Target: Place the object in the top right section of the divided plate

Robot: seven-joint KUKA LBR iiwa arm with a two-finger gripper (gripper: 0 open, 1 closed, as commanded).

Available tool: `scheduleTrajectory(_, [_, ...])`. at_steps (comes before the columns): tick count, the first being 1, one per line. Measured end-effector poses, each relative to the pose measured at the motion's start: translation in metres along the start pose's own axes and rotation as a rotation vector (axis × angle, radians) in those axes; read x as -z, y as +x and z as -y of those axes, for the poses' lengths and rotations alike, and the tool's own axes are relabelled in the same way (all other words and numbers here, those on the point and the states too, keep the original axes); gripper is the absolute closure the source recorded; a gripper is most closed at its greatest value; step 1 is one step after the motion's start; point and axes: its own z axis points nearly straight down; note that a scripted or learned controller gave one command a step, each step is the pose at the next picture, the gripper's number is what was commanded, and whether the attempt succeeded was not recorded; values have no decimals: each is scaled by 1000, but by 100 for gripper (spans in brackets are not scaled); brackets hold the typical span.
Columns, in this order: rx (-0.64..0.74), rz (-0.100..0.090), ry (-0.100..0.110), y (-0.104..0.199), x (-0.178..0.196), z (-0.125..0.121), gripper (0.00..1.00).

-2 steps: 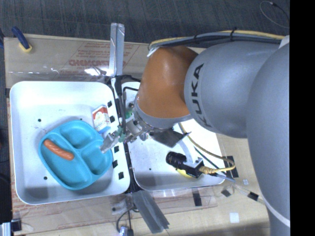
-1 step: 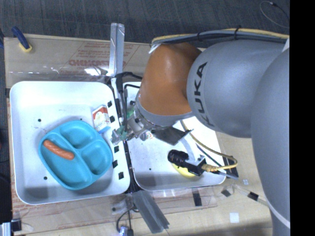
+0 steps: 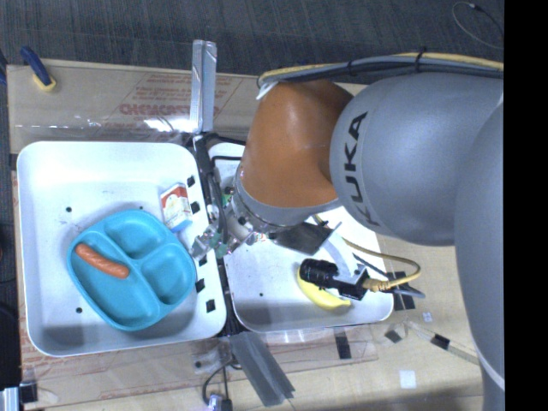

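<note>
Below, we see a blue divided plate (image 3: 133,272) in the left bin (image 3: 51,169), a sausage (image 3: 102,260) lying in its left section. Our hand (image 3: 210,240) hovers at the bins' divider, near a small carton (image 3: 175,205); its grip we cannot tell.

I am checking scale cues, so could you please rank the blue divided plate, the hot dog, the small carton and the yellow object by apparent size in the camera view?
1. blue divided plate
2. hot dog
3-4. small carton and yellow object: unsure, both partly hidden.
</note>
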Motion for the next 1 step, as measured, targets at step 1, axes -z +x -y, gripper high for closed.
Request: scheduleTrajectory(1, [244,0,1,14,-71,-32,100])
